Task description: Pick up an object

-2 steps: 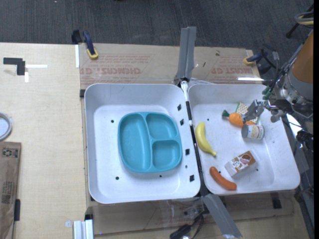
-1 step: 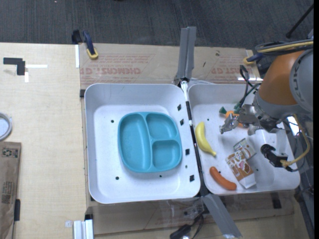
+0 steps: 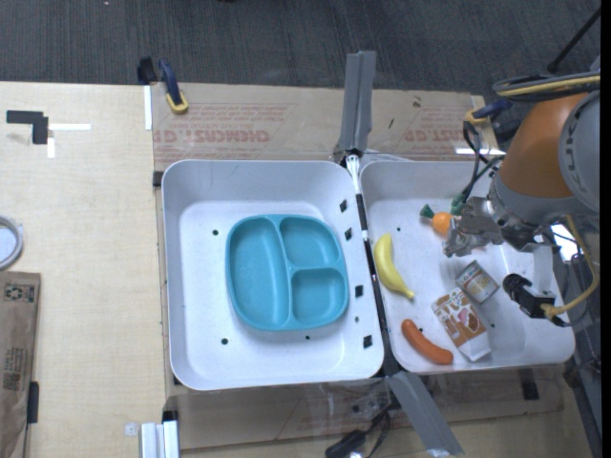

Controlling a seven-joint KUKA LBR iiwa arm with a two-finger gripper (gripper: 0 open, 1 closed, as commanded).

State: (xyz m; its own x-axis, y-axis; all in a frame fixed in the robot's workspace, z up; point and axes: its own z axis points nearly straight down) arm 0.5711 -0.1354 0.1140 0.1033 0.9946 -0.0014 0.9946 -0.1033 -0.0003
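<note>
I see a tan bench (image 3: 76, 256) with cardboard under two white bins, and dark floor past it. The left bin (image 3: 191, 284) holds a blue tray (image 3: 286, 272) with three parts. The right bin (image 3: 401, 203) holds the small things. A yellow banana (image 3: 391, 267) lies near the wall between the bins. Below it a red hot dog (image 3: 426, 343) lies near the front edge. Just right of that is a brown and white packet (image 3: 463, 324), and a little silver can (image 3: 476, 282) sits just above the packet. A small orange (image 3: 440, 222) sits up near the back. My arm (image 3: 544, 156) comes in from the right, and the gripper (image 3: 462, 240) hangs low over the right bin, between the orange and the can. I cannot tell how the gripper is set or if it touches anything.
</note>
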